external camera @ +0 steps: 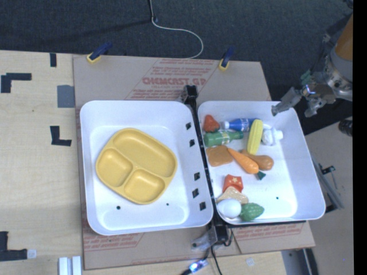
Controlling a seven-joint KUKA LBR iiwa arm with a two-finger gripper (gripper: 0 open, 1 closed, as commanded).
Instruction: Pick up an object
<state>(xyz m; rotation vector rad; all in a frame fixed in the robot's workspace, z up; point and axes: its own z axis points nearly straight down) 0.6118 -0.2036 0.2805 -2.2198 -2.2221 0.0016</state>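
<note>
Near edge of the right bin [307, 171]: a white egg [230, 209] lay against a green leafy vegetable [252, 211], with a tan bread-like piece [233, 197] and a red strawberry-like piece [233, 182] just behind them. None of these looked disturbed.

Middle of that bin: an orange carrot [243, 160] lay slantwise, touching a flat brown slab [218, 156] on one side and a brown drumstick-like piece [264, 162] on the other. Beyond those, a yellow corn cob [254, 136] stood lengthwise beside a small white object [271, 135]; a green bottle [222, 137], a blue-and-white bottle [238, 124] and a red-orange piece [211, 122] crowded the far corner by the divider.

Left bin [92, 153]: held a yellow compartment tray [136, 165], its three wells bare.

Farthest: the gripper [297, 101] hung at the far right corner of the right bin, above the rim, well apart from every toy. One grey finger [285, 103] reached toward the bin; whether the fingers were spread or closed I could not tell from this angle. Nothing sat between them.

Judgement: the pick had not begun in earnest. No object was lifted; all sat in the bin. Left to do: choose a target, descend, close, lift. The corn cob lay nearest the gripper.
</note>
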